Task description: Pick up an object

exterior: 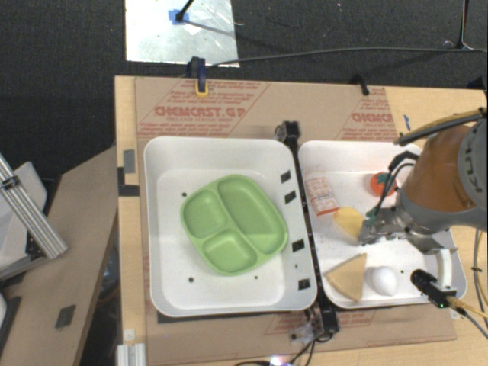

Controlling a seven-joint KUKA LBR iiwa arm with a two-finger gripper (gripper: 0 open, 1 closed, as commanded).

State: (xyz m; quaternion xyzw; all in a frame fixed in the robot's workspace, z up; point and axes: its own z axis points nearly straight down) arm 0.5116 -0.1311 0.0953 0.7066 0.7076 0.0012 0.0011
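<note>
The small yellow block, lying in the right bin just beside the gripper, looks light and rigid with a smooth, perhaps slippery skin — best pinched across its two flatter sides, near the middle, so it cannot squirt out. It is pale yellow and rounded at the corners, with a printed packet above it, a tan wedge and a white egg-shaped ball below, and a red-orange thing farther back. The gripper is low at the block's right edge, under the wrist — I cannot tell its state — while the green divided plate sits in the left bin.
</note>
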